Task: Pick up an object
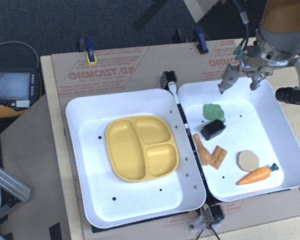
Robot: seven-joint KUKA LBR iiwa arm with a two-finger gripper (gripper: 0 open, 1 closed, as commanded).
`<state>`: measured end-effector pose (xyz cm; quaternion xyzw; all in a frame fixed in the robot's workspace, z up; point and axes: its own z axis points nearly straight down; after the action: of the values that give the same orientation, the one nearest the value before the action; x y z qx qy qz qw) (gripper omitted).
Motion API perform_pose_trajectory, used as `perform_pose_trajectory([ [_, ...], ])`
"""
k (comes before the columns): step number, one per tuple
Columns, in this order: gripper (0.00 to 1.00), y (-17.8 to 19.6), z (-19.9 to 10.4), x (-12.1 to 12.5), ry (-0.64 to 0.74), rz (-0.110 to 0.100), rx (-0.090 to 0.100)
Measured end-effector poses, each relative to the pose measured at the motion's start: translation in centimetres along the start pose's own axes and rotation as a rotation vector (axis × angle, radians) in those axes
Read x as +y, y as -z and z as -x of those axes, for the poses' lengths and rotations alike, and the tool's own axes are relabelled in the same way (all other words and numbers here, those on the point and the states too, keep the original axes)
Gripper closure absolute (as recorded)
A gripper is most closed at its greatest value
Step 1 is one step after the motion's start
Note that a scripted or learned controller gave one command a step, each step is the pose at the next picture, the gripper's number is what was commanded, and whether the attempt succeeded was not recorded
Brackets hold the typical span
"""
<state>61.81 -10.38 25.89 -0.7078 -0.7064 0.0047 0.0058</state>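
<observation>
two bins (95,205). arm upper part cut off at frame top. gripper (241,81) spread wide, holding nothing, above right bin's (286,127) far edge. carrot (254,175) near front corner. board print reads "chemcast".

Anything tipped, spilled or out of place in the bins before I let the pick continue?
Nothing stands out. The yellow divided plate lies flat in the left white bin. The toy carrot, tan disc, green lump and black block lie inside the right white bin. The open gripper hovers above its rear edge.

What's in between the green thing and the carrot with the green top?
In the camera view, between the green thing and the carrot lie a black block and a round tan disc.
</observation>
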Motion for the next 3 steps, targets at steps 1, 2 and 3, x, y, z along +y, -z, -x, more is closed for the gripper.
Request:
perform_pose_trajectory([
  [1, 0.00, 0.8, 0.0, 0.2, 0.002, 0.014, -0.001],
  [2, 0.00, -5.4, -0.3, -0.4, 0.002, 0.008, -0.001],
  [3, 0.00, -10.7, 0.6, 0.1, 0.001, 0.009, -0.001],
])
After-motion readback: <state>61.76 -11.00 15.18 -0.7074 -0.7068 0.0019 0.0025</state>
